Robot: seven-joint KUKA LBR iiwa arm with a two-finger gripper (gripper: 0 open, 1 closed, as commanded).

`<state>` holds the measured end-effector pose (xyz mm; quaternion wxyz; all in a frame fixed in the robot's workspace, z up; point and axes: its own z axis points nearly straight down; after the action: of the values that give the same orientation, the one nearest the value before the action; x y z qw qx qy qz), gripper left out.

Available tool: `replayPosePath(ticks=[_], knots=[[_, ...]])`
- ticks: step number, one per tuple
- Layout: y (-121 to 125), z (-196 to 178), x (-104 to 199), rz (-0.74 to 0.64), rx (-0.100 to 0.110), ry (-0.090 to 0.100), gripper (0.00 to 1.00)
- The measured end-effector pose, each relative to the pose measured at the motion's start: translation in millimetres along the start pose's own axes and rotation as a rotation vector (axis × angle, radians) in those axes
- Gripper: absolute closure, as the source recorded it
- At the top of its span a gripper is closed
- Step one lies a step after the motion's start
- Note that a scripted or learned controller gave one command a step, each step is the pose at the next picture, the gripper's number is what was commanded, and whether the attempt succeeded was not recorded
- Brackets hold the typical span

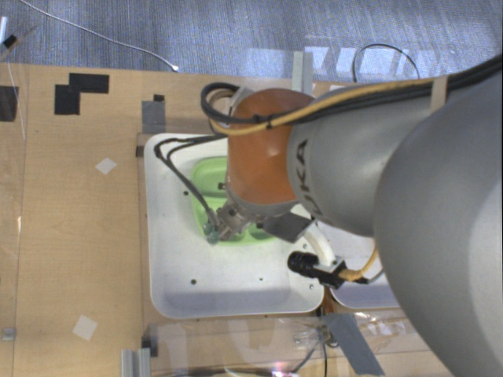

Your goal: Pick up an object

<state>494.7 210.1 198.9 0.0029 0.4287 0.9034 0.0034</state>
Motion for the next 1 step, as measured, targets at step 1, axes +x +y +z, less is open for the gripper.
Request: replayPosePath(ticks=[1], knots=[[-4.2, 18.6, 6.7, 0.313, 0.006, 0.001, 1.00]])
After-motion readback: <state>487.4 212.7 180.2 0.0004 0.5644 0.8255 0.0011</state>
